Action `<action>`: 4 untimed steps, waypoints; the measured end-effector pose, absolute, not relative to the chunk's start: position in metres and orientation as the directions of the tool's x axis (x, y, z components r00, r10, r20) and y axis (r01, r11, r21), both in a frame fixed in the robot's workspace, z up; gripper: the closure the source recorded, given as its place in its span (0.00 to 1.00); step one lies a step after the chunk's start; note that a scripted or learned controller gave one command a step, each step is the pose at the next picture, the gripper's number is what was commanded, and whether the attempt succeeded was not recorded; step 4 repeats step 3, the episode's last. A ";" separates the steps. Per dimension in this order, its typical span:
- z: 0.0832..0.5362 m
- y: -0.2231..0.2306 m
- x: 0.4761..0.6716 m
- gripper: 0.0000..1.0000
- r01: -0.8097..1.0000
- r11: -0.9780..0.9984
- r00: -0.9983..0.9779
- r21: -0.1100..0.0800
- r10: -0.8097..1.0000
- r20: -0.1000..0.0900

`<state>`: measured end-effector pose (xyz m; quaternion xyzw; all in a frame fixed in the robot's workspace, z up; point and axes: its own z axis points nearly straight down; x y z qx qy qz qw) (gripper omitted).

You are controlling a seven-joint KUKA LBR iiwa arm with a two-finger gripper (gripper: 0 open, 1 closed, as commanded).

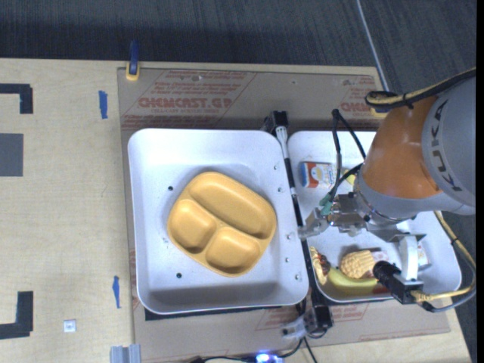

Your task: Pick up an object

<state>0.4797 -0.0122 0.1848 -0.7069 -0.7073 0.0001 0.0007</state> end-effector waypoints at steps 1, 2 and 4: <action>0.185 -0.012 0.480 0.00 1.000 0.001 -0.001 -0.001 1.000 0.001; 0.185 -0.012 0.480 0.00 1.000 0.001 -0.001 -0.001 1.000 0.001; 0.185 -0.012 0.480 0.00 1.000 0.001 -0.001 -0.001 1.000 0.001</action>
